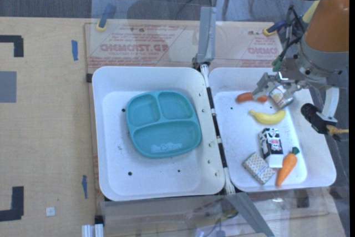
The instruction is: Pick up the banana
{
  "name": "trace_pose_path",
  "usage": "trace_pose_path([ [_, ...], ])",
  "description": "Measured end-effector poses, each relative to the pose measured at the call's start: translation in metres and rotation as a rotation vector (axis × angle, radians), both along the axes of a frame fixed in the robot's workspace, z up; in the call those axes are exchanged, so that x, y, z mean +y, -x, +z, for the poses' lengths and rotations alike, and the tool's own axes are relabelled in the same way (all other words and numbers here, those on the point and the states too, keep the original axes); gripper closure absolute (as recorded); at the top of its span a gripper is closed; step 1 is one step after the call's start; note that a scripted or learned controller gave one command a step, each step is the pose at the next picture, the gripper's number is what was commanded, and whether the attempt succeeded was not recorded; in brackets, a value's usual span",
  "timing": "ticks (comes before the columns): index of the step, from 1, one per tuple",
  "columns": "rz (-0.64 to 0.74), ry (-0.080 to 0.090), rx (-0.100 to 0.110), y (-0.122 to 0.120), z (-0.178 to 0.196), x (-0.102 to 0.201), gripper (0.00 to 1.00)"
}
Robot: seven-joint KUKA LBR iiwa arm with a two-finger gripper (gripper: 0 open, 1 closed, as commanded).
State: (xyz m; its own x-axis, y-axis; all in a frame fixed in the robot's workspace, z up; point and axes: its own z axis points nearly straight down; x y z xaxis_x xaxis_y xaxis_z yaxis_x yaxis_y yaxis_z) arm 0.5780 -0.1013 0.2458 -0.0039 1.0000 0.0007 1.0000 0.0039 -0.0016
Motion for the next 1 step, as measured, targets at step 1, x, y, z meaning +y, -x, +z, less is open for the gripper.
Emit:
trace_pose_path([
  [1,0.06,0.0,-0.001,-0.0106,-0.0601,-0.0471,0.0],
])
